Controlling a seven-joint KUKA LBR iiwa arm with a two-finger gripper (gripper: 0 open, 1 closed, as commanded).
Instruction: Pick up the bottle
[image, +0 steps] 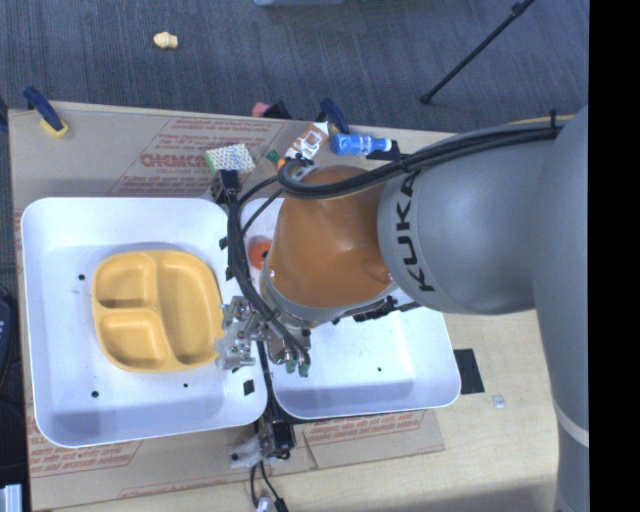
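Camera view: hovering w/ the metal gripper (265, 345) over the seam betw. the shallow white left bin (40, 300) and its twin right bin (400, 390); open or closed, not telling from here. Carrying nothing visible, so judging the pick as not yet done. Guessing the small orange-red rounded piece (257, 251), peeking out just behind the wrist, as the bottle; mostly hiding under the grey-and-orange arm (480, 230), so not reading shape or cap. Sitting just beside the gripper, away from the arm: yellow three-compartment plastic tray (155, 310).

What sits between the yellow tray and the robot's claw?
Almost nothing: in the camera view the claw hangs right beside the yellow tray, at its right edge, with at most a sliver of the left bin between them.
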